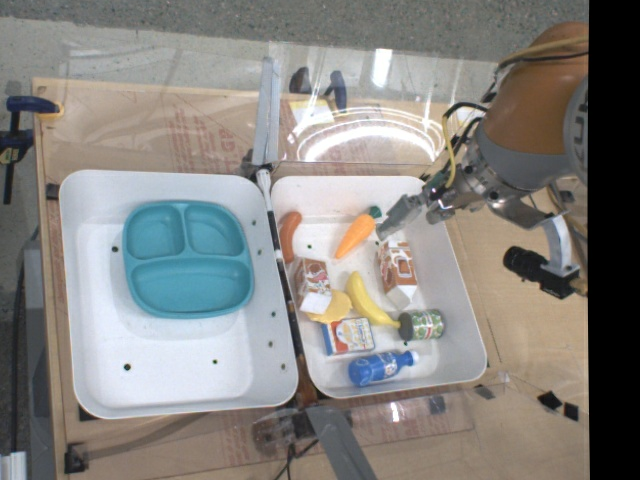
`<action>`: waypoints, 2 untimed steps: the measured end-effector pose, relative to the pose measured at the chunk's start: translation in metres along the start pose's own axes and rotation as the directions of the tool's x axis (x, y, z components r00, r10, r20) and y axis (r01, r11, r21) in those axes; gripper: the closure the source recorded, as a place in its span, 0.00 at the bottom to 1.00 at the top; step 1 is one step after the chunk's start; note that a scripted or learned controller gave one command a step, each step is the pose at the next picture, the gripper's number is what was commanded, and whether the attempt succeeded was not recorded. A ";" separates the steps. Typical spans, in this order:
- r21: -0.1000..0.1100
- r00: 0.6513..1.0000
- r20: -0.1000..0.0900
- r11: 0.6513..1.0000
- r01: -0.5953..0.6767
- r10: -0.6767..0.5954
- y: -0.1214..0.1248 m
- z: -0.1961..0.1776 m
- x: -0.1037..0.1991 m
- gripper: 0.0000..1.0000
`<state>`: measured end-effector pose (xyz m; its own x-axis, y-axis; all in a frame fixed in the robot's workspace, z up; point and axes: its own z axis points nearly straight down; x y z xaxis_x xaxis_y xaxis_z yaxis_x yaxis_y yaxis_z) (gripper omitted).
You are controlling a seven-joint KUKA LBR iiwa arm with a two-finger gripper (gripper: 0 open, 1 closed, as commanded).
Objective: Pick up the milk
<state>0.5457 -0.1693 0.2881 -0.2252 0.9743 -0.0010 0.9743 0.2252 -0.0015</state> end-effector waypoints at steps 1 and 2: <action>0.000 0.999 0.000 0.999 0.039 -0.039 -0.003 0.045 -0.063 0.00; 0.001 0.999 -0.001 0.999 -0.038 0.038 0.026 0.147 -0.087 0.00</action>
<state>0.5902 -0.2483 0.1415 -0.1881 0.9821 -0.0004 0.9821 0.1881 -0.0022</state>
